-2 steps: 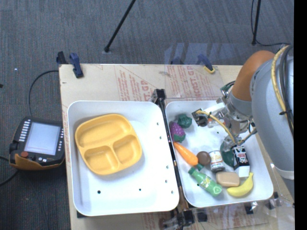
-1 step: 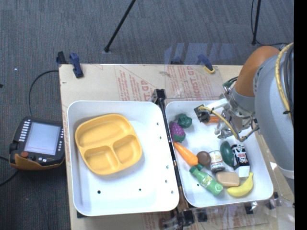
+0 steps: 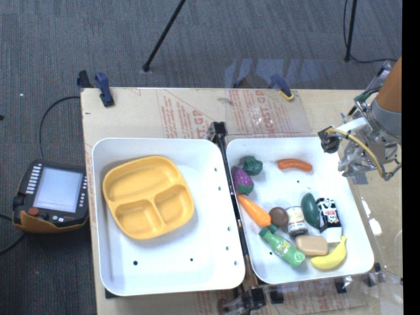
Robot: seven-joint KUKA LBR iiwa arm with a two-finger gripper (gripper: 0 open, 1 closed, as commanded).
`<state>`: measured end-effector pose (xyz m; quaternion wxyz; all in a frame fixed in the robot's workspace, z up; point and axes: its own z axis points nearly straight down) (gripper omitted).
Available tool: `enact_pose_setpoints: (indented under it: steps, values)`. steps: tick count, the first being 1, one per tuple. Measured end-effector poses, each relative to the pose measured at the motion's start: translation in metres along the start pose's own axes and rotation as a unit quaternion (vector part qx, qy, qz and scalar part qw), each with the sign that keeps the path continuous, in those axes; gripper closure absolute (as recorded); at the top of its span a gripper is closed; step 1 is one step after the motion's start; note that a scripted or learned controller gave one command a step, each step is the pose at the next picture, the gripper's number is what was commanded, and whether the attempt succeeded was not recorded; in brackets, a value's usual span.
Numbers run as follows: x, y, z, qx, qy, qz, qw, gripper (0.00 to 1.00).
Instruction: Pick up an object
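Camera view: pincer hovers at the right bin's right rim, nothing in it; open or closed, cannot tell. Sausage lies alone near the bin's top. Judged light, stiff, smooth plastic; grip across its narrow middle.

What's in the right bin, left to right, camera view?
Purple grapes → carrot → green bottle → sausage → dark green avocado → black-and-white carton. Others overlap in order.
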<state>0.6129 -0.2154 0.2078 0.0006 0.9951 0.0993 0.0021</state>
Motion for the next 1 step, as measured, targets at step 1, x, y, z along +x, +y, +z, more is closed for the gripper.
enact_pose_setpoints:
  steps: [1]
  values:
    - [0.032,-0.0385,0.0171,0.004,-0.003,-0.005,1.0,1.0]
